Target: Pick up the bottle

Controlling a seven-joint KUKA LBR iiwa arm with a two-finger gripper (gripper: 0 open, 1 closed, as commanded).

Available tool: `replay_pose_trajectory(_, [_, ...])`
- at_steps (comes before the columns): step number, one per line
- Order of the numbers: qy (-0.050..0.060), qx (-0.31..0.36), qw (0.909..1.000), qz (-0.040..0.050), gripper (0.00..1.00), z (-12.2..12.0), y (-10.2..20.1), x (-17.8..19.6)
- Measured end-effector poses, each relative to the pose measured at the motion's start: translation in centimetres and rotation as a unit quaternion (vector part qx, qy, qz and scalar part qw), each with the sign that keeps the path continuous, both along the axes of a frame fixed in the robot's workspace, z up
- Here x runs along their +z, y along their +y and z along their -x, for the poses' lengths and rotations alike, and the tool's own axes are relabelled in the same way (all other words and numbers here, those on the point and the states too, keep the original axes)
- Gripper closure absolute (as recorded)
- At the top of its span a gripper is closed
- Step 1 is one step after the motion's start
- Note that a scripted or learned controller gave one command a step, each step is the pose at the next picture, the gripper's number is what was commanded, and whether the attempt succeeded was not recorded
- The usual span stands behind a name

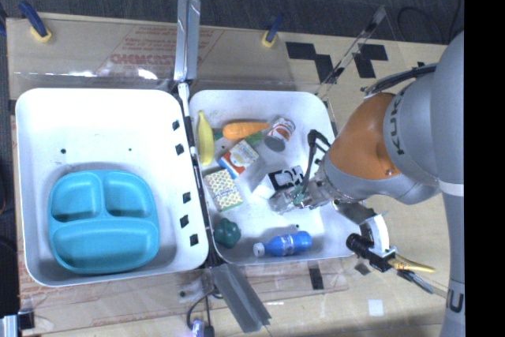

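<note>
The bottle [286,244], blue with a white cap, is laid flat near the front wall of the right bin [237,100]. The gripper [289,196] is parked just above it, among the clutter; the state of the jaws can't be made out. A green ball [227,232] is sat to the bottle's left, and a blue tray [102,220] is kept in the left bin [31,170].

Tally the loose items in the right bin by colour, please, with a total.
Yellow: 1, the yellow banana
Orange: 1, the orange carrot
Blue: 1, the blue plastic bottle
Dark green: 1, the dark green round item
Multicoloured packaging: 3, two small cartons, one can
Total: 7
</note>
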State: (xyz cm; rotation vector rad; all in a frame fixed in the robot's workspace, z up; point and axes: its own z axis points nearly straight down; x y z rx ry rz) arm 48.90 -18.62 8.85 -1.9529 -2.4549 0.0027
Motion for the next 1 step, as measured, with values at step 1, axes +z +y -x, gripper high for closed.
replay_pose_trajectory(1, [0.002, -0.023, 0.9997, -0.0002, 1.0, -14.52, -2.35, -0.07])
